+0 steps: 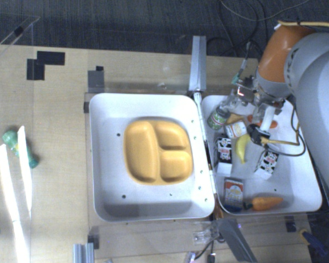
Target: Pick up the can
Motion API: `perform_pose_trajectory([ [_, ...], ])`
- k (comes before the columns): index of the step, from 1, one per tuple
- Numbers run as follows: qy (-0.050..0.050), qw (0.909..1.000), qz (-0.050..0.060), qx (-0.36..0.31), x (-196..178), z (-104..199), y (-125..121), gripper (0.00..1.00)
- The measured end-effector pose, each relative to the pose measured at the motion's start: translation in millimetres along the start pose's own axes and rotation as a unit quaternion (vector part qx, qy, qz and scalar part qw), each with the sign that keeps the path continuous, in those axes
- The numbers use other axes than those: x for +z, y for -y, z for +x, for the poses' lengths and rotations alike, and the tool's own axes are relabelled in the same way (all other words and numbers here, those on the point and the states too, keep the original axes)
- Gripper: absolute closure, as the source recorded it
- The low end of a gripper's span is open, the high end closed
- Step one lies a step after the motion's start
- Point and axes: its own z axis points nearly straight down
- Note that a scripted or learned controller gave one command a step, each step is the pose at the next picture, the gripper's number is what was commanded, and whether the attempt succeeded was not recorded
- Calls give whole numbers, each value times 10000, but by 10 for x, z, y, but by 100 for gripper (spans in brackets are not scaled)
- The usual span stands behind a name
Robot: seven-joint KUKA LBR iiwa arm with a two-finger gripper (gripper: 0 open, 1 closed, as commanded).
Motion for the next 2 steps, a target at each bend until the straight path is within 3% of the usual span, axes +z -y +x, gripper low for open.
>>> perform_pose_trajectory([
  [1, 95, 9900, 234, 1386, 411, 115, 15, 0],
  [2, 96, 9905, 195, 1357, 324, 125, 1, 100],
])
